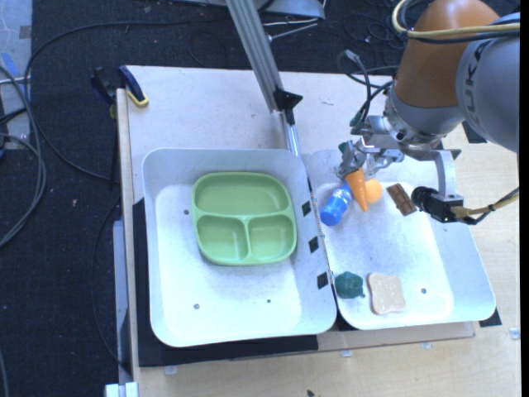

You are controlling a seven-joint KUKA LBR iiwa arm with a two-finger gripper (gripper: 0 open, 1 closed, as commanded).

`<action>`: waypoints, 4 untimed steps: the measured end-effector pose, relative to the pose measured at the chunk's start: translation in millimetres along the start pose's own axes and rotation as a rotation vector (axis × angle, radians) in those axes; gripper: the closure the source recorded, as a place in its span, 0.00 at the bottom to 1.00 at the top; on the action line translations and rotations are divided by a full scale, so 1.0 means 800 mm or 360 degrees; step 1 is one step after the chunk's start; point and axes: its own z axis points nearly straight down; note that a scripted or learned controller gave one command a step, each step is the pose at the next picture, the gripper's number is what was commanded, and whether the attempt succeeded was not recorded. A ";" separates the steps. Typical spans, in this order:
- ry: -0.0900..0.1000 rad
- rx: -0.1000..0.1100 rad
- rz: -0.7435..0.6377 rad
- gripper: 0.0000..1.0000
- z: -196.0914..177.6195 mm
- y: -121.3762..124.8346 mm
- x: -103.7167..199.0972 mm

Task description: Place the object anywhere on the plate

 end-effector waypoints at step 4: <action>-0.0003 -0.0001 0.0009 0.00 0.007 -0.044 0.195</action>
